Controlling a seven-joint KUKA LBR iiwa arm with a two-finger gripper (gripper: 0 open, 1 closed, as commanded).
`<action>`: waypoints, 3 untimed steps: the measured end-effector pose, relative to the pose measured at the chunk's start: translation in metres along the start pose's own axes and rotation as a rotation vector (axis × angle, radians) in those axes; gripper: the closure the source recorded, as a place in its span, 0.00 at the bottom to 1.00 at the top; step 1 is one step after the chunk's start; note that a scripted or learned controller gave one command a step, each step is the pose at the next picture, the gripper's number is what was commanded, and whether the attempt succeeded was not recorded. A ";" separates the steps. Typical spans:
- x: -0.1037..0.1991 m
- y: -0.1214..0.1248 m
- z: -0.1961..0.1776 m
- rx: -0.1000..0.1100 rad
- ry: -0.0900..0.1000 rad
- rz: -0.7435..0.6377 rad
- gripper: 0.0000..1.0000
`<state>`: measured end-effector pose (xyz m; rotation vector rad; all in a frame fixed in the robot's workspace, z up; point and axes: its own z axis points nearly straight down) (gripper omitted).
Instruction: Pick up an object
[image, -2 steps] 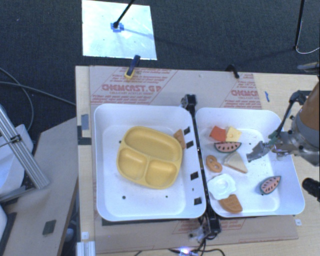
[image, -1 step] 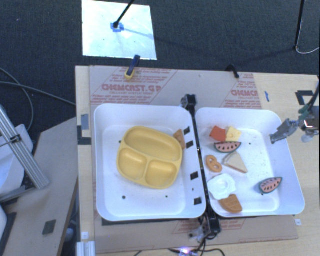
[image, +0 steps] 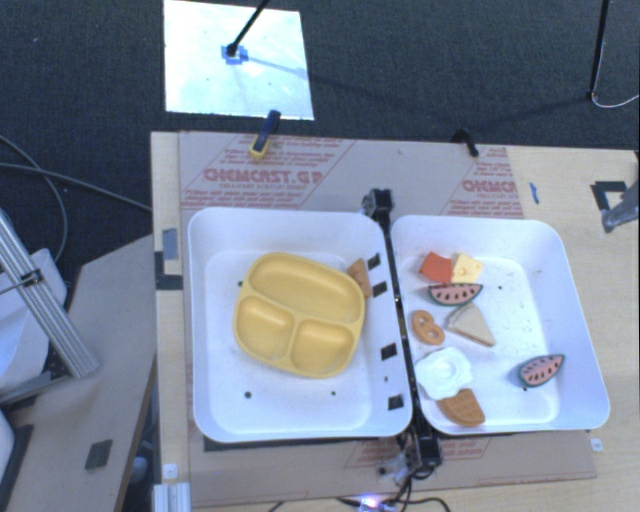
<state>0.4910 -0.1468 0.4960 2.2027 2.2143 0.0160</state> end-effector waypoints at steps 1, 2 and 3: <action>0.128 0.003 0.061 0.022 0.009 -0.012 0.00; 0.211 -0.003 -0.036 0.008 0.009 -0.008 0.00; 0.206 -0.002 -0.043 0.014 0.006 -0.003 1.00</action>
